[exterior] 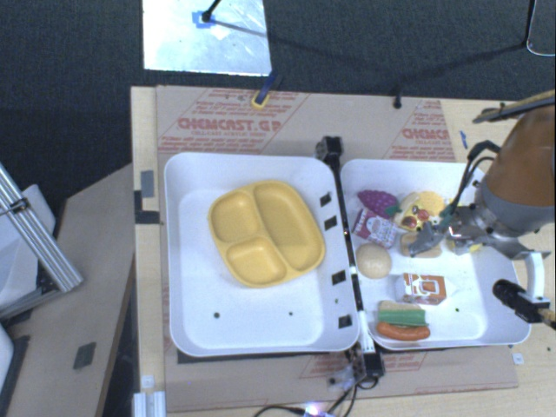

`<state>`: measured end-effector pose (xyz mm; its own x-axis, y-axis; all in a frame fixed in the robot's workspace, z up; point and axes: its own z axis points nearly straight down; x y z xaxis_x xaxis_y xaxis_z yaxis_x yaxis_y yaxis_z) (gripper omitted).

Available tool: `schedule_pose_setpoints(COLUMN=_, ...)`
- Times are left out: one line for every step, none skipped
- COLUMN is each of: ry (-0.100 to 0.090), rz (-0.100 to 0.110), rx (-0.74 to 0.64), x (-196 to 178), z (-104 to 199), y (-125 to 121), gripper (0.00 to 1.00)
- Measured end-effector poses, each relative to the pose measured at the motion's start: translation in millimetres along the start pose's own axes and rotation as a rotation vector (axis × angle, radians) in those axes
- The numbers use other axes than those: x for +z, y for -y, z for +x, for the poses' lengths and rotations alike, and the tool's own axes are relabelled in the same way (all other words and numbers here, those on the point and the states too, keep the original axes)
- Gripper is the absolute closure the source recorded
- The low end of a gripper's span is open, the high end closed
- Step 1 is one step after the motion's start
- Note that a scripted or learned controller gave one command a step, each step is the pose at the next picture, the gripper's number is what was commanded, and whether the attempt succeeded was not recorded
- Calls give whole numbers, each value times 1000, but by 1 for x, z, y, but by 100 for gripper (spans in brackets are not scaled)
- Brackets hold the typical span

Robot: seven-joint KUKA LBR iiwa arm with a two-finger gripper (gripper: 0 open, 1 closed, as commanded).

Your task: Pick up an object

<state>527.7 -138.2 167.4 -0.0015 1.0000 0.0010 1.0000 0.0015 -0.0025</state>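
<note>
The right bin (486, 320) holds several toy foods: purple grapes (378, 201), a red and white packet (373, 228), a yellow piece with red spots (419, 212), a cream ball (374, 261), an orange and white carton (424, 287), and a carrot with a green strip (402, 321). My gripper (427, 240) reaches in from the right and hangs low just below the yellow piece, right of the packet. I see nothing clearly between its fingers.
The left bin (200, 311) bears a yellow three-compartment plate (265, 231). A black hinged divider (343, 259) separates the bins. The grey arm with its orange band (526, 163) covers the right bin's far right side. Brown cardboard lies under both bins.
</note>
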Motion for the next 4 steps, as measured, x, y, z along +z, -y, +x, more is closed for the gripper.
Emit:
schedule_pose_setpoints(ry=0, rz=-1, rx=0, x=44, z=5, y=-5, gripper=0)
schedule_pose_setpoints(ry=2, rz=-2, rx=1, x=84, z=4, y=-6, gripper=0)
schedule_pose_setpoints(ry=1, rz=-5, rx=1, x=72, z=5, y=-7, gripper=100)
schedule_pose_setpoints(ry=2, rz=-6, rx=-2, x=29, z=5, y=-3, gripper=100)
